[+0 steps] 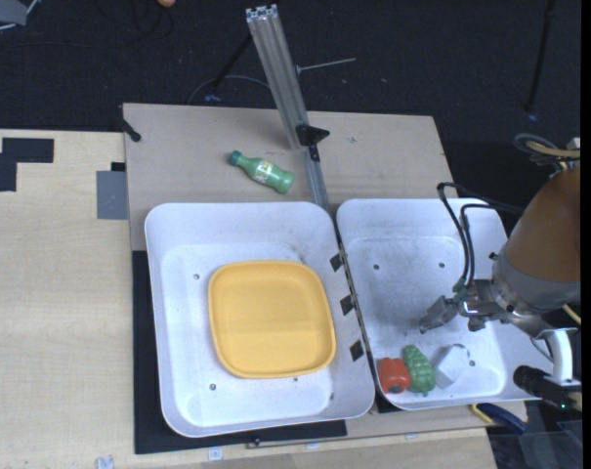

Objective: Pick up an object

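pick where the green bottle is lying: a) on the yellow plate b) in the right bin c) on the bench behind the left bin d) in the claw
c, the green bottle lies on its side on the bench above the left bin, apart from the yellow plate.

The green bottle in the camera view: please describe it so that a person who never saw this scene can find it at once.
Start from the left white bin, the one that holds the yellow plate. Look past its far rim to the tan board: the green bottle lies there on its side, outside both bins. Unlike the bumpy green object in the right bin, it is slim, with a pale label.
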`<action>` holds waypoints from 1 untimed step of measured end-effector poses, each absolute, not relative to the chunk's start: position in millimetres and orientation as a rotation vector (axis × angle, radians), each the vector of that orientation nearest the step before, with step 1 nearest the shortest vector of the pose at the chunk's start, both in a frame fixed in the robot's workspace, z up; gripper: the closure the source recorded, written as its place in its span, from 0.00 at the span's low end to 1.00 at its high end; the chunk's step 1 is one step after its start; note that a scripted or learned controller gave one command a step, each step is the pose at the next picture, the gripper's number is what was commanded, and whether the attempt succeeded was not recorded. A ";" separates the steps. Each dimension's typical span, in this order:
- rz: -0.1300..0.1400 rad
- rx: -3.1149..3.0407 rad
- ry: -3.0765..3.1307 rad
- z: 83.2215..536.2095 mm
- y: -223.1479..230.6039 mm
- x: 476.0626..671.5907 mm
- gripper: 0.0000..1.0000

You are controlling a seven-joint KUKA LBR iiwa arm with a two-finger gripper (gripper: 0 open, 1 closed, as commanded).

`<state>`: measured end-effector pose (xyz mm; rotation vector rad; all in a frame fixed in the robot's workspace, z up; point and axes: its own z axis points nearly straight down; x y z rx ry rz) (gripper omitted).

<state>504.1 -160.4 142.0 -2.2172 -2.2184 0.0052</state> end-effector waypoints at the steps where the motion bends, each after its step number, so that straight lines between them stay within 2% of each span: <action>1: 0.000 -2.221 -2.222 91.3 -160.2 504.2 0.00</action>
